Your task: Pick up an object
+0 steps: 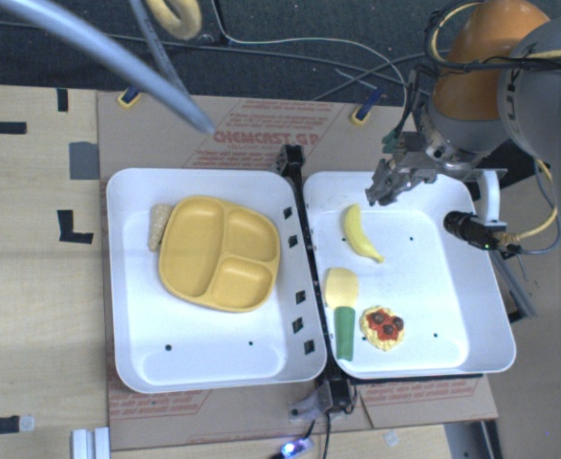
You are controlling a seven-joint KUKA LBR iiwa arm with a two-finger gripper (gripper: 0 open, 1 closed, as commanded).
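Gripper (387,187) hovers just above-right of the toy banana (360,234) in the right bin (471,295), finger spread unreadable; an off-centre descent could nudge the curved banana aside.

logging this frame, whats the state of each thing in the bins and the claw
yellow divided plate: flat in the left bin, right side up
tan sponge-like piece: partly tucked under the plate's left edge
banana: lying loose in the right bin
yellow and green block: lying flat by the divider
small pizza toy: flat, topping up
claw: above the right bin's far edge, holding nothing
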